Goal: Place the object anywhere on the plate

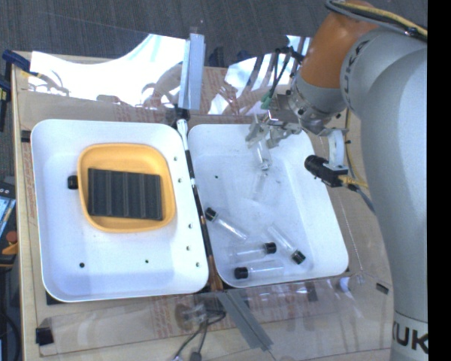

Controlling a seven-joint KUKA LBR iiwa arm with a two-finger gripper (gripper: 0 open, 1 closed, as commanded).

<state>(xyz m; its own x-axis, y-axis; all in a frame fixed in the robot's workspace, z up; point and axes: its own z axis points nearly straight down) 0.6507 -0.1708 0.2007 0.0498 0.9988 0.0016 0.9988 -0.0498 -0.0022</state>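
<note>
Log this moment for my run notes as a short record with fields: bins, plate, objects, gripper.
bins: two shallow white bins side by side, left bin and right bin
plate: yellow plate with a dark ridged insert, in the left bin
objects: several clear tubes with black caps, lying in the near part of the right bin
gripper: gripper over the far part of the right bin, apart from the tubes
task state: none of the tubes is on the plate yet
</note>
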